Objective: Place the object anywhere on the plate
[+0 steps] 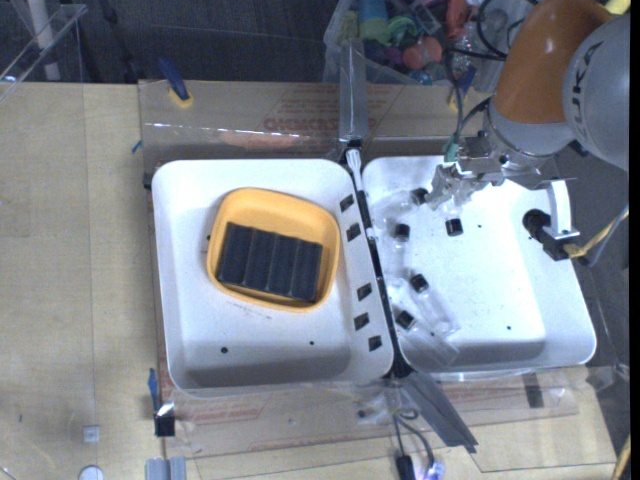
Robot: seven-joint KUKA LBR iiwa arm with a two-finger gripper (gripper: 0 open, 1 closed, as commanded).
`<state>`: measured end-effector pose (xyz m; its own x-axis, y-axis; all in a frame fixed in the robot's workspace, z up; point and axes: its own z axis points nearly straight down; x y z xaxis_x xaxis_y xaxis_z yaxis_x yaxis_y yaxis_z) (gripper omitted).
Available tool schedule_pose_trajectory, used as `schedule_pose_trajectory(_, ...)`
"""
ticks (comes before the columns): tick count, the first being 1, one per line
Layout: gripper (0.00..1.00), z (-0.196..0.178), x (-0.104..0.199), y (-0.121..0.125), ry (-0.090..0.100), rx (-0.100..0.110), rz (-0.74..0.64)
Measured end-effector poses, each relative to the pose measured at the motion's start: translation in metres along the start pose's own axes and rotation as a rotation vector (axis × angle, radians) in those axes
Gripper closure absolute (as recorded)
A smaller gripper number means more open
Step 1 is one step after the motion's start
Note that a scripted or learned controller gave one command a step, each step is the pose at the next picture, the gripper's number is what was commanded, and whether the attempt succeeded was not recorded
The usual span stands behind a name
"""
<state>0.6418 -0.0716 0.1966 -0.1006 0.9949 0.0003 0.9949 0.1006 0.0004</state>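
Where claw (447, 189) hovers, object (273, 262) on plate (228, 211)

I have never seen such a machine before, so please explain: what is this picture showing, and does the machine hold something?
One camera looks down at a slant on a bench. The grey and orange robot arm reaches in from the right. Its hand hovers over the right white bin; I cannot tell whether it holds anything. The left white bin contains a yellow plate with a dark ridged object lying on it. A box of colourful toys stands behind the bins.
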Motion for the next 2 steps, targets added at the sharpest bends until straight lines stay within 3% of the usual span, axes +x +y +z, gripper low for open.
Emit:
schedule_pose_trajectory(1, 1.0, 0.012, 0.014, -0.008, 0.001, 0.003, -0.189)
schedule_pose_trajectory(2, 1.0, 0.012, 0.033, -0.039, 0.002, 0.003, -0.28)
